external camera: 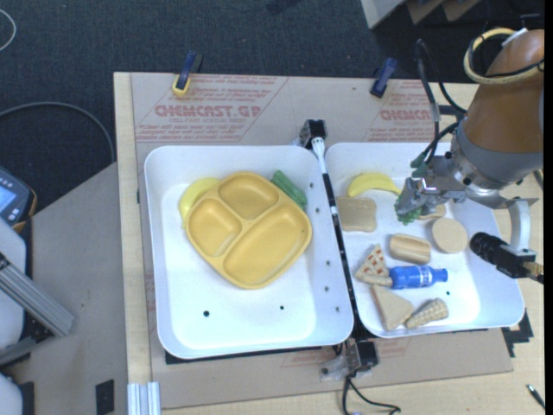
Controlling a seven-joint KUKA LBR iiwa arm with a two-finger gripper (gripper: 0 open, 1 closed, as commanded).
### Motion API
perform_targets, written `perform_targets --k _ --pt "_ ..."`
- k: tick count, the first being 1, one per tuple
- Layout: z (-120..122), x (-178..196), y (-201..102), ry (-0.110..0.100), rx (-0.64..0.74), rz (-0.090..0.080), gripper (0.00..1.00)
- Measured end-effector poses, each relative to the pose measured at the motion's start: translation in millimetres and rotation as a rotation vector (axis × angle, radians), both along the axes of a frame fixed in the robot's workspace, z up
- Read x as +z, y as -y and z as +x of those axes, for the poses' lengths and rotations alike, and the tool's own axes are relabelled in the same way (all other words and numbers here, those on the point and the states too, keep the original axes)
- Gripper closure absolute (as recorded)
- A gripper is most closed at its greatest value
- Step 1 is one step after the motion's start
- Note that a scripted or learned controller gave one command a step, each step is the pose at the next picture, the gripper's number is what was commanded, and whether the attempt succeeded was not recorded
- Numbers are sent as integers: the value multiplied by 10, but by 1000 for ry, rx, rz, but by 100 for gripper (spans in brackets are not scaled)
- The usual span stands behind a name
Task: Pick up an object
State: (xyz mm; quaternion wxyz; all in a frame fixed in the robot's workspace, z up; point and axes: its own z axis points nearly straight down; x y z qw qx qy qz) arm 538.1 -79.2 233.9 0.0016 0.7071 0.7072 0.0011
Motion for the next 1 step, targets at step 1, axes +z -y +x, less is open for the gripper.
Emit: perform_targets --k 1 --pt "-23 -177 -9 -7 -1 2 100"
